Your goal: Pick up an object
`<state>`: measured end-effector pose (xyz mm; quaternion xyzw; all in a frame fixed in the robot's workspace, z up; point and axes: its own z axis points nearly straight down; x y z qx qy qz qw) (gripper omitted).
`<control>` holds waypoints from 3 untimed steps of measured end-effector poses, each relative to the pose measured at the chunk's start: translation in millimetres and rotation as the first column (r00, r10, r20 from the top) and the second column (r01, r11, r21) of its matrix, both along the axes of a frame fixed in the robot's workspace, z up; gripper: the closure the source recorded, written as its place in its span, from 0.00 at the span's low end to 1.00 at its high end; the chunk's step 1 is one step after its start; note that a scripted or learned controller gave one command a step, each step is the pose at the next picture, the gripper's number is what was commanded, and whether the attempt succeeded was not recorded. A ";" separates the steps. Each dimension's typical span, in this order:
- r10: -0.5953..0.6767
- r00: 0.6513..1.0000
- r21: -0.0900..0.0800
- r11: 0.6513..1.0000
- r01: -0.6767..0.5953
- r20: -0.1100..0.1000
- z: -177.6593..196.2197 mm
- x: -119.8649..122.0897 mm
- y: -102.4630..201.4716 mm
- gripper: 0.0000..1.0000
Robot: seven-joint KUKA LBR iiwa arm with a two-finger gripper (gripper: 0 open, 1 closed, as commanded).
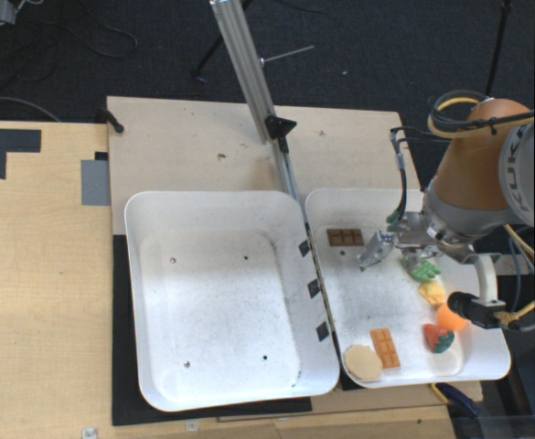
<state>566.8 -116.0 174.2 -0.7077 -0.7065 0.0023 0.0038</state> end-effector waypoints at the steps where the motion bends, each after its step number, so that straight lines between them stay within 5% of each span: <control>1: 0.000 1.000 0.000 1.000 0.000 -0.001 -63.4 -2.7 -4.0 0.00; 2: 0.000 1.000 -0.002 1.000 0.000 0.007 -82.3 -2.3 -3.5 0.00; 3: -0.008 1.000 -0.001 1.000 0.008 0.006 -72.0 -2.6 -5.0 1.00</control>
